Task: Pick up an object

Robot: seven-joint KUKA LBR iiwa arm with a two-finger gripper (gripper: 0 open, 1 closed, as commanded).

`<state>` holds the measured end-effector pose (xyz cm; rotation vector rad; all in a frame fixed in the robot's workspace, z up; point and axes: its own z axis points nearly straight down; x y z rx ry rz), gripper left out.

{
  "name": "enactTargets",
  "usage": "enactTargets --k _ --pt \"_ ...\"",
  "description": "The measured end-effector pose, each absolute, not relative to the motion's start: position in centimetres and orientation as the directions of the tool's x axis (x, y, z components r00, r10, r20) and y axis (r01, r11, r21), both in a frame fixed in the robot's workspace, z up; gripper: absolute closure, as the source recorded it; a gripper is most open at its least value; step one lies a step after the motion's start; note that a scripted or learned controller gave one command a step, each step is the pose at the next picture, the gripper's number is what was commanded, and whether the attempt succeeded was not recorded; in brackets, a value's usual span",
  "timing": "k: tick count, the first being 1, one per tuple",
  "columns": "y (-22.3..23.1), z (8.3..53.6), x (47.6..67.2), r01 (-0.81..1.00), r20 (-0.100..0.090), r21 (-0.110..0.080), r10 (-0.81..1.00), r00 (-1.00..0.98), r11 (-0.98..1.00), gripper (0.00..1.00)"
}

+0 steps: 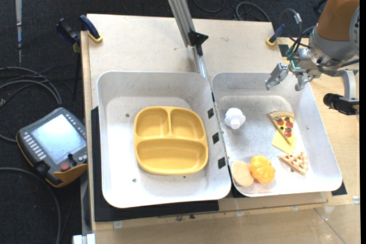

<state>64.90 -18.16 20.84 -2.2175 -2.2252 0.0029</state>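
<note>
My gripper (pixel 288 79) hangs open over the far edge of the right bin (pixel 320 140), with nothing between its two fingers. Below it in that bin lie a pizza slice (pixel 283 122) on a yellow cheese wedge (pixel 282 139), a small waffle piece (pixel 294 162), an orange pepper-like toy (pixel 262 168), a pale round biscuit (pixel 242 174) and a small white cup-like piece (pixel 234 118). All of these sit apart from the gripper, nearer the front.
The left bin (pixel 114 123) holds a yellow divided plate (pixel 170 140). A slanted metal pole (pixel 178 0) crosses the bench's back and meets the divide between the bins. A teach pendant (pixel 51 146) lies off the bench at left.
</note>
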Motion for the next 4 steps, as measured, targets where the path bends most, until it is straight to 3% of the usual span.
enactTargets --k 2,3,4 --pt "-18.0 9.2 65.1 1.0 0.0 -0.005 1.0 -0.004 0.004 0.0" --pt "-18.1 10.6 65.3 1.0 -0.002 0.002 1.0 -0.005 0.005 1.0" --pt "-17.1 16.3 65.7 1.0 -0.001 0.007 1.0 -0.004 0.004 1.0"
